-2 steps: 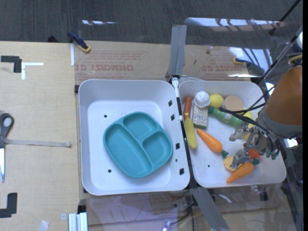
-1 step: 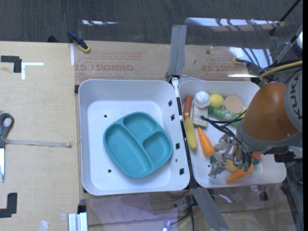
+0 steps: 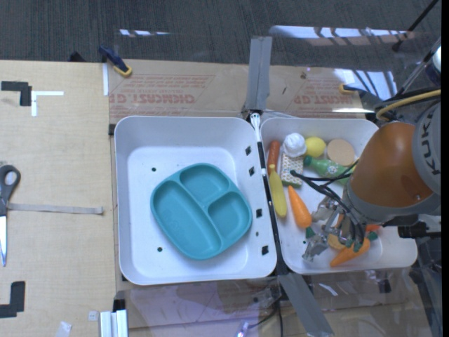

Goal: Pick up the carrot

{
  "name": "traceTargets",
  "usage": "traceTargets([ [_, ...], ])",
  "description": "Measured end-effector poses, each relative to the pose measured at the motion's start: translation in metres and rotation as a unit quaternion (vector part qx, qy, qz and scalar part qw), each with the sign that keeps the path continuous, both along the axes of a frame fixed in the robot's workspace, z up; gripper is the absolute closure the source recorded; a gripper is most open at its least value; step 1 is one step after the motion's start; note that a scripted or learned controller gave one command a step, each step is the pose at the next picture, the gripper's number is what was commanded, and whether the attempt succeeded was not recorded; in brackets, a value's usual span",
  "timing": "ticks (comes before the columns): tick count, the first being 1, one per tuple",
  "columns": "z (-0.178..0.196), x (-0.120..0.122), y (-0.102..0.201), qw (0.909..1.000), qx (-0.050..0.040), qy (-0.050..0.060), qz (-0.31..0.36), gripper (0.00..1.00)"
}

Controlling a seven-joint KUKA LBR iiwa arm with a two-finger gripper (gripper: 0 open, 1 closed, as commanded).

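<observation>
the grey two-finger gripper (image 3: pixel 324 236) hangs low in the right white bin (image 3: pixel 396 257), likely working toward a grasp. the orange tapered carrot (image 3: pixel 299 207) lies loose just to its left, beside a yellow banana (image 3: pixel 278 195). wrist and cables hide the fingertips, so i cannot tell whether they grip anything; another orange piece (image 3: pixel 349 253) is half covered.

A robotics laboratory is shown, as indicated by the taped wooden bench (image 3: pixel 52 188), two white bins (image 3: pixel 126 209), toy food items (image 3: pixel 316 146), loose cables (image 3: pixel 410 98) and dark carpeted floor (image 3: pixel 175 9).
</observation>
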State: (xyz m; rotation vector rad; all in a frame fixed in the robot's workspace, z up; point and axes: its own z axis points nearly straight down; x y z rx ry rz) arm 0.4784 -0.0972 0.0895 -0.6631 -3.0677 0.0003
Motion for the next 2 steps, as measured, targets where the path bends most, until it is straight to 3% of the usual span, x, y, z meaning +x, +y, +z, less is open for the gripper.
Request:
traceTargets([
  [1, -0.0002, 0.0003, 0.0026, 0.9880, -0.0007, -0.001, -0.155, 0.00],
  [2, 0.0056, 0.0020, 0.0027, 0.9883, -0.0009, 0.000, -0.152, 1.00],
])
